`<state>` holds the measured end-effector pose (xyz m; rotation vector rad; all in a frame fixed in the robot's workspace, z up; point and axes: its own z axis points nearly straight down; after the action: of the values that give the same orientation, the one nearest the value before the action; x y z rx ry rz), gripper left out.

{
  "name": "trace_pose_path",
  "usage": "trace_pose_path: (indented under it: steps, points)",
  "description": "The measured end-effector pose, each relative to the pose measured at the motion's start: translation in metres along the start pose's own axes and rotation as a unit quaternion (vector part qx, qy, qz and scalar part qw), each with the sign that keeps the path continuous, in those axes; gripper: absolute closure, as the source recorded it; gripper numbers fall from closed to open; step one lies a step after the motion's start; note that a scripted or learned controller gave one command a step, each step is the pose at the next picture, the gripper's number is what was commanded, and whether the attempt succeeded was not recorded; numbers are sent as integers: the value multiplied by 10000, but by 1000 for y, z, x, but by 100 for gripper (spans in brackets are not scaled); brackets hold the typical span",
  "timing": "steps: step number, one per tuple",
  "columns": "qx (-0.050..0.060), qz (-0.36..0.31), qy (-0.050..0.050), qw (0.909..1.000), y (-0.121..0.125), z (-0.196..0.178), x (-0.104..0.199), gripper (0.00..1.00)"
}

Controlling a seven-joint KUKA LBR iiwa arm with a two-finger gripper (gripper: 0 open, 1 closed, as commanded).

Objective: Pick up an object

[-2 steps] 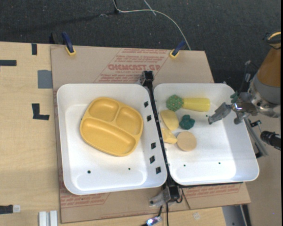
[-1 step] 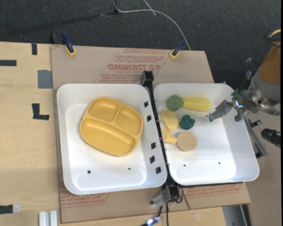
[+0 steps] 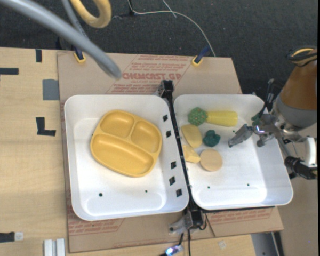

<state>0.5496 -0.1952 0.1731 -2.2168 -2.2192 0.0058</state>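
Observation:
The right bin (image 3: 266,188) holds several toy food pieces at its left side: a green bumpy ball (image 3: 198,116), a yellow corn cob (image 3: 222,118), a pale yellow slice (image 3: 191,136), a small dark green piece (image 3: 211,138), a tan round disc (image 3: 211,160) and a pale wedge (image 3: 190,154). My gripper (image 3: 246,131) hangs over the right half of this bin, right of the dark green piece and apart from all the pieces. It looks open, with one grey finger (image 3: 239,137) angled down to the left and nothing between the fingers.
The left bin (image 3: 77,180) carries a yellow divided plate (image 3: 127,142). A black divider (image 3: 173,143) runs between the bins. A grey hose and yellow loop (image 3: 88,1) cross the top left. The arm's orange-banded body (image 3: 301,89) stands at the right edge.

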Motion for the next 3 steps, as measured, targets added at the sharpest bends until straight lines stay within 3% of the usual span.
trace_pose_path:
  steps: [2, 3]
  points:
    - [-30, -1, -15, 10000, -3, 90, -6, 0]
    - [-45, 0, -25, 10000, -3, 77, -7, 100]
